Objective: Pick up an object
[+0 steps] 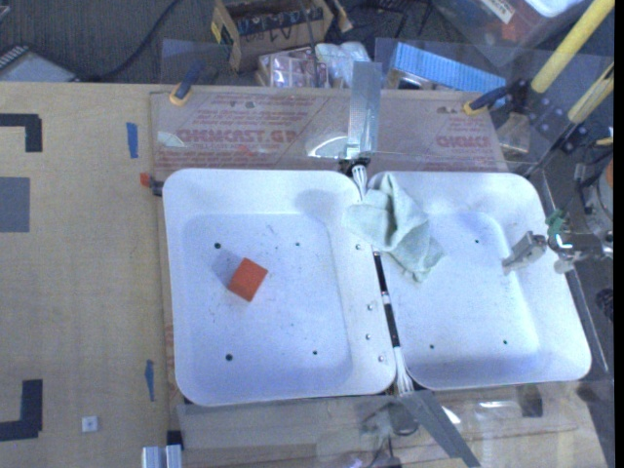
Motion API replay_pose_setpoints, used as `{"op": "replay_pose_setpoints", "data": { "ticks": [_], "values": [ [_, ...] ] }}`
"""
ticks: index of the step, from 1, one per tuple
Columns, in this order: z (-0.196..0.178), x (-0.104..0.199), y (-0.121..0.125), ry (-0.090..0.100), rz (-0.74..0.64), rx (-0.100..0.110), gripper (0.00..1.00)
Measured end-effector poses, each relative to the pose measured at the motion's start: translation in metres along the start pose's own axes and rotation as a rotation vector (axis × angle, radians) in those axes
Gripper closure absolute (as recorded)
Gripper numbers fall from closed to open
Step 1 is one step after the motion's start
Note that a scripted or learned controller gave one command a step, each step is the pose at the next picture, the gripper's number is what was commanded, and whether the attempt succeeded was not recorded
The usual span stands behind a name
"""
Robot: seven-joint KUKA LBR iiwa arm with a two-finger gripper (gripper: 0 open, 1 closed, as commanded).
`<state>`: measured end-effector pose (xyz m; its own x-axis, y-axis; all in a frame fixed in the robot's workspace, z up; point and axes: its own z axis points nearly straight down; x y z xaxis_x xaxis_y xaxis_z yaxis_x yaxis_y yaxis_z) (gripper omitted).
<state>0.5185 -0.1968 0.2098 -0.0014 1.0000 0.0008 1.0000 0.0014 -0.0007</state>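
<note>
So starting on the left: your left bin (pixel 195 203) has one orange block (pixel 248 280) sitting on its floor, a bit left of the middle, lying flat with nothing touching it. That's the cleanest target on the bench if you ask me.

Move right and you hit the seam between the two bins, where a pale green cloth (pixel 395 227) is bunched up. It's draped over the far end of the divide, mostly hanging into the right bin (pixel 556 349) with a corner resting on the shared rims. It looks soft and crumpled, so I'd guess a pinch on it could slip or only catch a fold.

Further right, the gripper (pixel 524 250) is at the right side of the right bin, low over the floor near the right wall. Honestly you can't tell from this angle whether it's wide or closed, it's small and blurry. Nothing shows between its tips, so I wouldn't call anything held.

My read: you're at the very start, approach not made yet. Both things are well apart from the gripper. Next move needs a trip leftward, either a short one to the cloth or across the seam to the block, then lining up above it before coming down.
</note>
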Motion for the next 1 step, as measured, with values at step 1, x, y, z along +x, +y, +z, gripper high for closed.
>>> {"op": "replay_pose_setpoints", "data": {
  "ticks": [1],
  "values": [
    [-0.0281,0.0075,-0.0387,-0.001,-0.467,-0.001,0.0]
  ]
}}
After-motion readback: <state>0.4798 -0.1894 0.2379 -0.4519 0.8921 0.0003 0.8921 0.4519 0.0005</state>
